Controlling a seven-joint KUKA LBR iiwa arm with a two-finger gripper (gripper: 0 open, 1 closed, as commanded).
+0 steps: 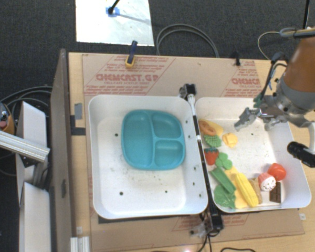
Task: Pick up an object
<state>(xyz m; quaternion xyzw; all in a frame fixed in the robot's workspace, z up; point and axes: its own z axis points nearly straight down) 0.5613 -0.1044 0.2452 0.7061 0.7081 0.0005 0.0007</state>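
The gripper (247,118) is hovering, fingers released, over the right bin (252,101); it should be descending squarely onto the yellow piece (230,139).

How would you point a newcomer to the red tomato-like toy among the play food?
Start at the right white bin, the one holding the play food. Go to its lower right corner, where a red tomato-like toy sits just above a white ball-like toy. It is the plain red round piece there, unlike the long yellow corn cob further left.
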